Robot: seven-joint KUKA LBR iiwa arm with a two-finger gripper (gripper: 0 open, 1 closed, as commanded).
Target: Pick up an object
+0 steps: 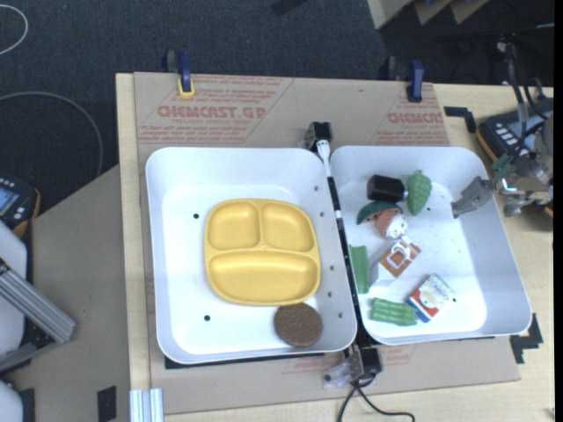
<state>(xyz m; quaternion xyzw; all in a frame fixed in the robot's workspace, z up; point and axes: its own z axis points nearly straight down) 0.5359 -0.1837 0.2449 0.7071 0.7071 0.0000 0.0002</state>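
Note:
The right bin (493,262) holds several small objects. A black block (384,186) and a green leafy piece (418,192) lie at its far side. Below them sit a red and white toy (390,221), an orange and white box (400,258), a green strip (360,268), a green pod (392,312) and a white carton (431,295). My gripper (469,200) reaches in over the bin's right part, to the right of the green leafy piece and apart from it, with nothing seen in it.
The left bin (171,253) carries a yellow divided plate (261,251) and a brown round disc (298,323) at its near edge. Blue clamps (184,73) hold the board at the back. Cables and gear lie at the right edge (519,139).

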